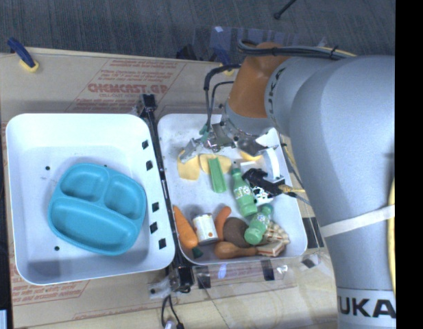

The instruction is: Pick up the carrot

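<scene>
Orange and tapered, the carrot (184,227) lies along the left wall of the right bin (171,132), near its front corner, pointing away from me at a slight slant. Just beside it to the right stands a small white can (206,228), and next to that a short orange piece (222,216) leans against a dark brown lump (234,230). A tan, sausage-like thing (230,249) lies along the front wall, with a sandwich toy (274,238) at its right end. Two green bottles (249,208) lie over the middle of the heap, and a green stick (216,173) rests on pale yellow pieces (189,169) farther back.

The claw (204,142) hangs over the back of that bin, well apart from the carrot; I cannot tell how its fingers stand. The grey arm (334,149) fills the right side, its orange band (251,88) just above the wrist.

In the left bin (19,136) sits a blue divided plate (97,208). Both bins rest on the cardboard-covered tabletop (122,81).
</scene>
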Robot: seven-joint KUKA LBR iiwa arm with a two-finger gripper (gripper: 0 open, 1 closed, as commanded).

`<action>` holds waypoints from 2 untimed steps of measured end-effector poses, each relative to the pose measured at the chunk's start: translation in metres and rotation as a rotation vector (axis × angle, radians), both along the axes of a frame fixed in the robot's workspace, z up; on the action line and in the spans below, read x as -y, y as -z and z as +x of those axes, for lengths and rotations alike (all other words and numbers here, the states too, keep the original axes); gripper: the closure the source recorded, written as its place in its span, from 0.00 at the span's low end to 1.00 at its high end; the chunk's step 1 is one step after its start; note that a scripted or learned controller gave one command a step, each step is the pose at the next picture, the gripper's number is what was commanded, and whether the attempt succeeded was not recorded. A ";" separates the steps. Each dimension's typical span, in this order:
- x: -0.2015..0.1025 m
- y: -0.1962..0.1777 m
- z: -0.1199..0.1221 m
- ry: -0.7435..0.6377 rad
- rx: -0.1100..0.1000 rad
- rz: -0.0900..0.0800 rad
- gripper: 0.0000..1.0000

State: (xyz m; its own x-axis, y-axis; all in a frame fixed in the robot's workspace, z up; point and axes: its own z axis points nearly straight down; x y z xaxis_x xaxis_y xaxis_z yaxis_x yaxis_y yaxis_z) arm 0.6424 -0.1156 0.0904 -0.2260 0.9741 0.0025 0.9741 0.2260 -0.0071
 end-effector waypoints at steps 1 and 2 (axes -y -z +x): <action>0.000 -0.012 0.001 -0.008 -0.001 -0.003 1.00; -0.030 -0.176 0.018 0.122 0.021 -0.004 1.00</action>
State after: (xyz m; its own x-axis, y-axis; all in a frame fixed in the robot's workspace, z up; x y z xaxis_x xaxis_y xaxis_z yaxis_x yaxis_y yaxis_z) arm 0.6604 -0.0858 0.2661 -0.1059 0.9944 -0.0053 0.9943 0.1060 0.0129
